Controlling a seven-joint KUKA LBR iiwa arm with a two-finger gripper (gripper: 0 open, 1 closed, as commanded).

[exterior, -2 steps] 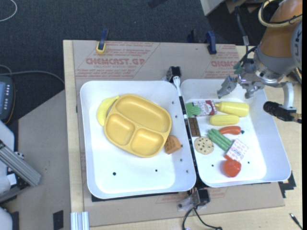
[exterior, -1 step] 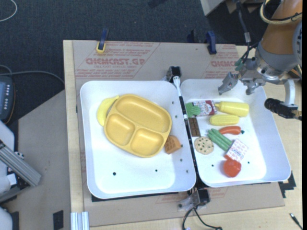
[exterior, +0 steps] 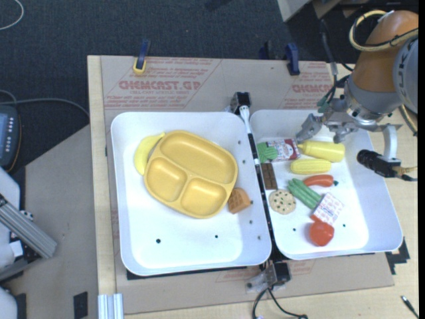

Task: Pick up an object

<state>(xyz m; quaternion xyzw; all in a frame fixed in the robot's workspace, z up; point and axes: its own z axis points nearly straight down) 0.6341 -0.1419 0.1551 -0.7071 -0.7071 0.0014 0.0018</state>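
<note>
Thing: yellow corn [exterior: 323,151] lies at the back of the right bin [exterior: 382,208], just under the gripper [exterior: 325,126] | Hand: fingers spread, holding nothing | Risk: you may nudge the wrapper [exterior: 285,149] or second corn [exterior: 310,167] packed alongside, or slip off the rounded cob | Room: left bin [exterior: 129,198] holds a yellow tray [exterior: 191,173]; cardboard bench [exterior: 199,82], dark carpet [exterior: 99,12] beyond.

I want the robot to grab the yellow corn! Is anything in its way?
Nothing visible blocks it. The gripper hovers just above the corn at the top of the right bin. The snack packet lies beside the corn, on its left.
</note>
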